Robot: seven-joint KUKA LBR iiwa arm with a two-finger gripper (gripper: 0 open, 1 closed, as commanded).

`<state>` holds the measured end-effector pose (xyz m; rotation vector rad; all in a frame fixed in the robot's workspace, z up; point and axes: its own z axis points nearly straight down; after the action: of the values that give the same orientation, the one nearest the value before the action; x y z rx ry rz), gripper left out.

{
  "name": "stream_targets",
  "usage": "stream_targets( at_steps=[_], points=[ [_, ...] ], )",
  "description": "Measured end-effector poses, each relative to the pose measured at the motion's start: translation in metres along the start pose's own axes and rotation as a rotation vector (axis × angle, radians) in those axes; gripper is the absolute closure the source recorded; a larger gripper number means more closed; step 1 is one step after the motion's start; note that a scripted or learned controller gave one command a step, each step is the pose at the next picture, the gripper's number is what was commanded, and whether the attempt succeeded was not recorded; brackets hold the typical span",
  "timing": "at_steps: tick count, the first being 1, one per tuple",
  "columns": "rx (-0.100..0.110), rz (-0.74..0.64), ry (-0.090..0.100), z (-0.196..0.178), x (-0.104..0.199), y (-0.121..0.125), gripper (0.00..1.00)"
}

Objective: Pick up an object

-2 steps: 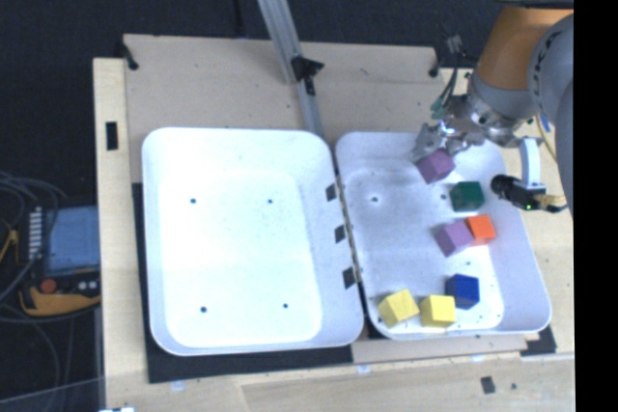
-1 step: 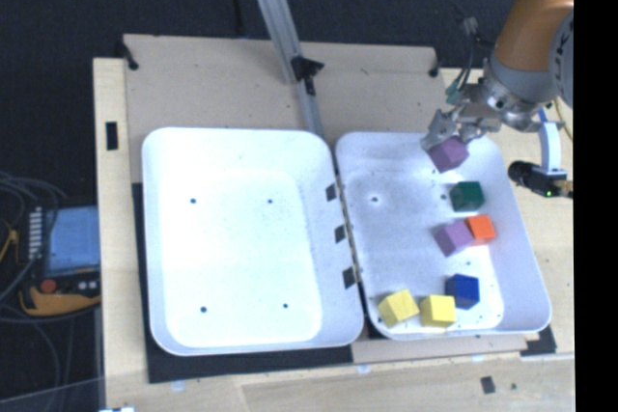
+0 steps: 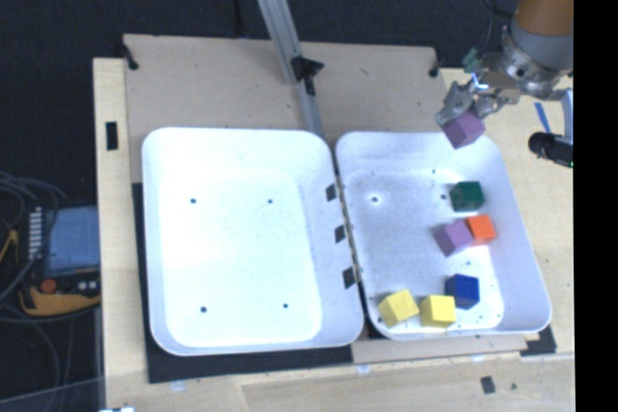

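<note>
the left bin [image 3: 169,236] is bare white. in the right bin [image 3: 386,169], two yellow blocks [image 3: 416,309] sit by the near edge, with purple, blue, green and orange ones toward its right side. over its far right corner the gripper [image 3: 467,111] is closed on a purple block [image 3: 463,128], lifted off the bin.

End effector [image 3: 470,106] with purple block [image 3: 463,128] between its fingers, above right bin's [image 3: 406,171] far corner.

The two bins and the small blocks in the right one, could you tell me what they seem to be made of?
Bins: probably moulded white plastic, smooth, with rounded corners. Blocks, such as the green block: matte, solid-coloured, sharp-edged, possibly foam or painted wood.
</note>
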<state>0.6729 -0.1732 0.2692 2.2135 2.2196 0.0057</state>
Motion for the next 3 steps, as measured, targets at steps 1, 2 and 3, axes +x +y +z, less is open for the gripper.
stream_targets(
  at_steps=[1,2,3],
  points=[
    [0.008,-0.004,0.003,0.004,0.061,0.002,1.00],
    [0.009,-0.005,0.003,0.012,0.122,0.000,1.00],
    [0.010,-0.004,0.003,0.027,0.175,-0.011,1.00]
  ],
)
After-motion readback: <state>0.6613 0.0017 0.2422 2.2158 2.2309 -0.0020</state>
